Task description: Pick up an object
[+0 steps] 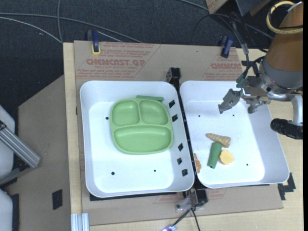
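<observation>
A: Left bin (91, 129)?

B: Holds a green divided plate (141, 127), three compartments, lying flat near the middle. A darker green strip (150, 98) at the plate's far edge, just touching or tucked under; hard to say which.

A: And the right bin (269, 148)?

B: Three small things clustered toward the near-left part. A tan cone-shaped piece (219, 138), lying on its side. Just below, a green stick-like piece (213, 155), nearly upright in the picture. Beside that, touching on the right, a small yellow lump (226, 157). Also a thin orange-brown sliver (197, 163) against the left wall of that bin.

A: Pincer?

B: Pincer (239, 103) hanging over the far part of the right bin, fingers spread wide, nothing between them. One dark finger (228, 101) angled left, the other nearer the wrist. Well apart from the cluster of small things, none of them lifted.

A: Arm?

B: Reaching in from the right, orange band (286, 42) above the grey wrist.

A: Table?

B: Brown board (120, 57) with red lettering under both bins, blue clamps (96, 42) at the far edge, black clips along the seam between the bins.
</observation>
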{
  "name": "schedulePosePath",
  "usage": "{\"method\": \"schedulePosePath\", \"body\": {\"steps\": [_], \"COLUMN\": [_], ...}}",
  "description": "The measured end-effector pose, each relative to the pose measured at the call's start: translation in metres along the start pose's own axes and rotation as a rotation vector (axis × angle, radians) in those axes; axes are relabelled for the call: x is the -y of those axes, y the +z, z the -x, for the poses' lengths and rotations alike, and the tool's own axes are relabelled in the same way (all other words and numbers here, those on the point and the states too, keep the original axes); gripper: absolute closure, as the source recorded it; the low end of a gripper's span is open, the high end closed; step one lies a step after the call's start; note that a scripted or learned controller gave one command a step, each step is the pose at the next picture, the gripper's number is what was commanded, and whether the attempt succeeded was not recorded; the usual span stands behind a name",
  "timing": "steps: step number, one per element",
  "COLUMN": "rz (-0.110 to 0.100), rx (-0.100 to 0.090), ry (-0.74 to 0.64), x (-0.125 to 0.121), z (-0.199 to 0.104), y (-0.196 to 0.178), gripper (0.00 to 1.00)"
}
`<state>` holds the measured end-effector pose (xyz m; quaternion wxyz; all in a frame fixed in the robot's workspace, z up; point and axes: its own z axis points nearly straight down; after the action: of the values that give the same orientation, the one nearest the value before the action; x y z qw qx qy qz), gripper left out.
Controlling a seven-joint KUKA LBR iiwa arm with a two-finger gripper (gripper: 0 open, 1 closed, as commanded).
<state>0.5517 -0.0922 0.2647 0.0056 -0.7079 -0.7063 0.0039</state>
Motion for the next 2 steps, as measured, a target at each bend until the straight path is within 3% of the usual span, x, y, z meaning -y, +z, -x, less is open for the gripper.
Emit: {"method": "schedulePosePath", "body": {"steps": [1,2], "rz": [0.012,0.007], "rx": [0.001,0.001], "ry": [-0.003,-0.002], "x": [-0.002,-0.011], "z": [0.0,0.004], "y": [-0.006,0.043], "gripper": [0.0,0.0]}}
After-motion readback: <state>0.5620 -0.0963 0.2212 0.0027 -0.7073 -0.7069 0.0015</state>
